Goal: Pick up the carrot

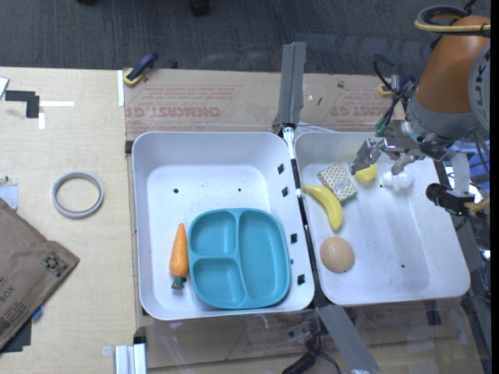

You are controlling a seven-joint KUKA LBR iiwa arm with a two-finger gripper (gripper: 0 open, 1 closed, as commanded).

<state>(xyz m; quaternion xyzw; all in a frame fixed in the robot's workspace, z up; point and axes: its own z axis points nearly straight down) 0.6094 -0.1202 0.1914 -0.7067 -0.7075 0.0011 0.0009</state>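
The carrot (179,252) is orange with a green stub. It lies lengthwise on the floor of the left bin (153,209), close to the left wall and touching the left side of a teal divided plate (238,257). My gripper (383,162) hangs over the back of the right bin (437,279), far to the right of the carrot. Its fingers stand apart with nothing between them. A small yellow piece (366,173) lies just by the left finger and a small white piece (398,181) under the right one.
The right bin also holds a banana (328,204), a speckled sponge (337,181) and a round tan ball (337,254). A grey divider post (292,84) rises between the bins at the back. A tape ring (78,193) lies on the bench to the left.
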